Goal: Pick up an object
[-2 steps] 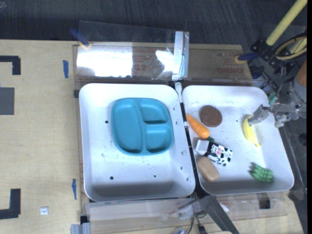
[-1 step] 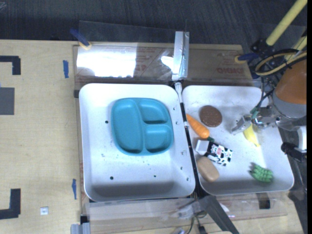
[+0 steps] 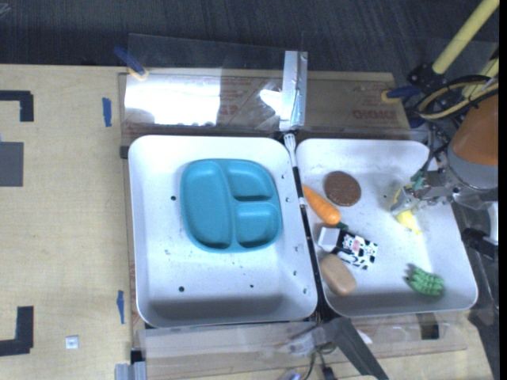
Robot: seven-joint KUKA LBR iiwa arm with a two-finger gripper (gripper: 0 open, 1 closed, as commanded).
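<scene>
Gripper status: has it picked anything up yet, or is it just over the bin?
Done: the gripper has reached the right bin, low by the yellow piece. In hand: nothing visibly held. Left: grasp and lift; the carrot, brown disc and green toy lie untouched.

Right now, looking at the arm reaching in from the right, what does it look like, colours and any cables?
The arm is grey with a rounded orange band above the wrist. The gripper end is a small metallic-grey assembly with thin wires around it and a bit of yellow at its tip. Black cables loop behind the arm near a yellow pole.
</scene>
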